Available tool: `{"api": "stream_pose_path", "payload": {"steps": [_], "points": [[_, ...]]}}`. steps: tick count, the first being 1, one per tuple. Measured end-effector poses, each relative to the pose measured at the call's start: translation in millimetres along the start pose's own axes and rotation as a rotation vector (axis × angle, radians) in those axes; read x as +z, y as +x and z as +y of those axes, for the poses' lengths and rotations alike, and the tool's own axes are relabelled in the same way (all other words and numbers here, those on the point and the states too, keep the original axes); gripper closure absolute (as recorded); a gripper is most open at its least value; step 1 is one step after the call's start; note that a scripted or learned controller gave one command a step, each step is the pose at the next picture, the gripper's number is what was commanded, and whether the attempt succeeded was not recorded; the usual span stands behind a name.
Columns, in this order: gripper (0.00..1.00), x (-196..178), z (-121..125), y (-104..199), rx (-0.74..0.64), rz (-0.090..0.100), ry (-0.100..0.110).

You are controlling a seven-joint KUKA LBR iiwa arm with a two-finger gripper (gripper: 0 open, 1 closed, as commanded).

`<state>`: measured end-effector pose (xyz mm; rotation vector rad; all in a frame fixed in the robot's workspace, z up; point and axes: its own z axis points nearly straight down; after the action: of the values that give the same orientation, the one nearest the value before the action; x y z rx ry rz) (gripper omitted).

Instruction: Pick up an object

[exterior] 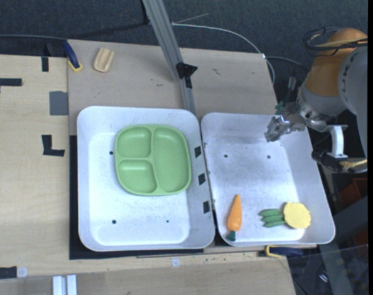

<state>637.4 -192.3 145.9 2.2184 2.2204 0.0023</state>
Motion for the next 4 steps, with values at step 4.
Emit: {"api": "stream_pose_path", "payload": {"steps": [4], "points": [[1.0, -137.3, -14.4, 60.0, -0.004, 0.002, 0.006]]}}
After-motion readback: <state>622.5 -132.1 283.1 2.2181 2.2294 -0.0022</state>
